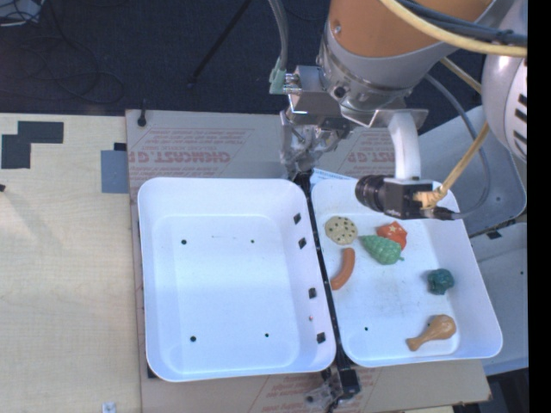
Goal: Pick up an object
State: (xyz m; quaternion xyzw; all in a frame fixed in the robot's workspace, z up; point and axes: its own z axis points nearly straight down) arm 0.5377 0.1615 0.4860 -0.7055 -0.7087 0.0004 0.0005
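Observation:
The right bin (479,312) holds several toy foods. A round speckled cookie (341,229) lies near its back left, with an orange sausage (343,268) just in front of it. A red piece (393,232) touches a green leafy piece (381,249) mid-bin. Toward the right sits a dark green broccoli (440,280), and a tan drumstick (432,332) lies at the front right. My gripper (303,155) hangs over the back end of the divide between the bins, behind and left of the cookie, apart from every item.
The left bin (224,282) sits beside the right one on brown cardboard (198,149). A black cylinder on a white tube (392,194) juts over the right bin's back edge. The arm's bulk covers the back right.

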